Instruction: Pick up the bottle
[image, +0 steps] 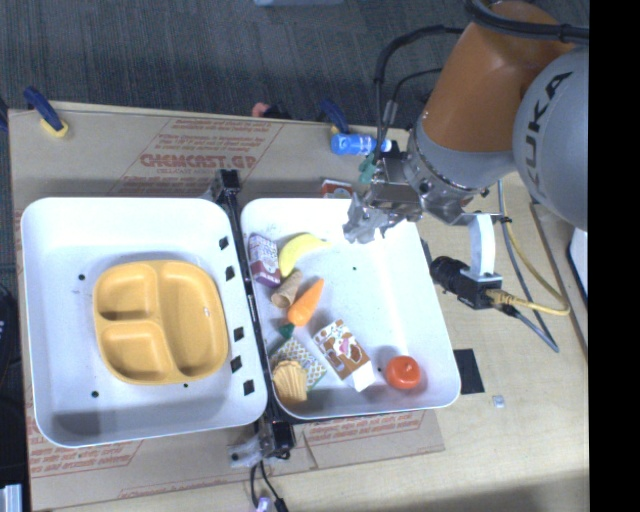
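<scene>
White-capped bottle (343, 352) lies flat near the front of the right bin (432, 330), its long axis slanting, cap toward the near right corner, an orange ball (404, 372) just beside it. Farther back, the gripper (362, 226) hovers over the bin's far edge. Open or closed, I cannot tell. Bottle sits well nearward of it.

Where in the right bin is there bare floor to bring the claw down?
Bare floor runs along the right white bin's right side, between the claw and the small orange-red round fruit. The left side is crowded: yellow banana, orange carrot, printed carton.
</scene>
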